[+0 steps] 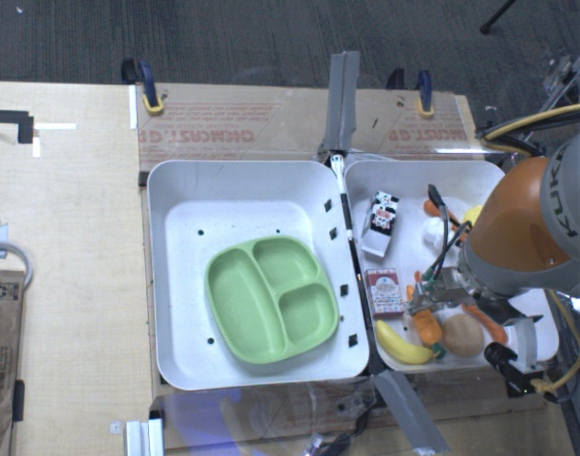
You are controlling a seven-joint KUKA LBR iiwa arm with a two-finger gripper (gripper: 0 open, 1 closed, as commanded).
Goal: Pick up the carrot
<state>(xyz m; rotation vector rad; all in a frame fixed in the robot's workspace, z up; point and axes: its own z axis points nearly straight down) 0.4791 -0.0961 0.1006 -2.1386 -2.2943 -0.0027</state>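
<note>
The bench carries two shallow white bins side by side. The left bin (176, 255) holds a green three-compartment plate (272, 298), lying flat near the bin's centre and turned at an angle to the bin walls.

The right bin (403, 167) holds several small items. A small black-and-white carton (382, 218) lies in the upper left part of the bin. Below it, a red-and-white box (383, 291) lies flat against the left wall. A yellow banana (402, 344) lies along the front edge of the bin. Just right of the banana's upper end sits a short orange piece, probably the carrot (426, 328); the view is too coarse to confirm. A tan, rounded item (462, 335) lies beside it on the right, touching or nearly touching it. A white object (435, 232) lies in the upper middle of the bin.

The arm (517, 226) enters from the right, its orange band over the right half of the right bin. The gripper (430, 298) is positioned low in the bin, directly above the carrot and just right of the red-and-white box. Whether the pincer is released or clenched cannot be told at this resolution, and nothing is visibly held between its fingers.
</note>
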